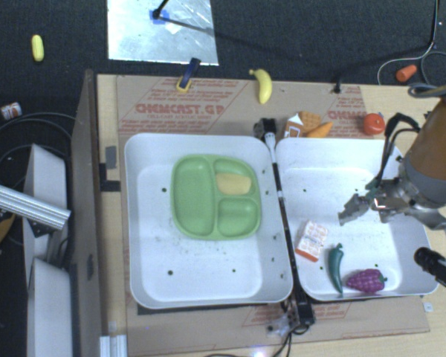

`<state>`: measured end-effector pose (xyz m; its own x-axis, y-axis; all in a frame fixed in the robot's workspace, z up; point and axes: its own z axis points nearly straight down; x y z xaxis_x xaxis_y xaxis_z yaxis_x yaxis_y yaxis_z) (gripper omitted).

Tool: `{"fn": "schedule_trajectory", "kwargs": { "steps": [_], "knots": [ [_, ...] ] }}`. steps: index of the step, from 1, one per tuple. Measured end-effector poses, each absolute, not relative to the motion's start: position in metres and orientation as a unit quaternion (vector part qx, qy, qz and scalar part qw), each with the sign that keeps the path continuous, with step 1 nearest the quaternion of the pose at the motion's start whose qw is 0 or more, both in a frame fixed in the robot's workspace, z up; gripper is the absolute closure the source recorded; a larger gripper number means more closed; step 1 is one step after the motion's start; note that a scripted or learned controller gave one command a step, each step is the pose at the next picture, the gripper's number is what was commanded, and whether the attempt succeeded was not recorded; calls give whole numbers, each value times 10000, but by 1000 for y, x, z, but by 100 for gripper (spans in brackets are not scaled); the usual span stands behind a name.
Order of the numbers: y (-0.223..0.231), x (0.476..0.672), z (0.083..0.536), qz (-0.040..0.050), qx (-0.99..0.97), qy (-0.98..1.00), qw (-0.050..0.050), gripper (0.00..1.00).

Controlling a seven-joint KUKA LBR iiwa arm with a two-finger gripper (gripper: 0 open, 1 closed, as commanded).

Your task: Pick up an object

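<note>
Pick not yet made, by the look of it. Jaws (359, 207) hang over the right bin (323, 162), spread open, nothing between them. Nearest candidates lie just below and left of the jaws: a flat white-and-orange packet (311, 240), a slim curved green chili pepper (334, 265), a knobbly purple grape bunch (366, 280). All three rest untouched on the smooth white plastic.

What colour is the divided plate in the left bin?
Light green divided plate, clearest in the camera view.

Arm (437, 155): orange band above a grey wrist. Black cable loops alongside. Gripper (359, 207): grey metal, small red light.
</note>
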<state>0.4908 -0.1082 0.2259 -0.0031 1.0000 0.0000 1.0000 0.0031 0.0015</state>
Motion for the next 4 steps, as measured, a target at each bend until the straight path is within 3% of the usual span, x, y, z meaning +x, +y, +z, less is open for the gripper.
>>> {"fn": "schedule_trajectory", "kwargs": {
  "steps": [1,2,3,4],
  "knots": [
    [-95,484,119,-23,7065,7077,-42,0],
    [-208,571,85,-4,7082,7060,53,0],
    [-171,566,283,55,7045,7096,90,0],
    [-208,543,254,-7,7079,7063,11,0]
  ]
}}
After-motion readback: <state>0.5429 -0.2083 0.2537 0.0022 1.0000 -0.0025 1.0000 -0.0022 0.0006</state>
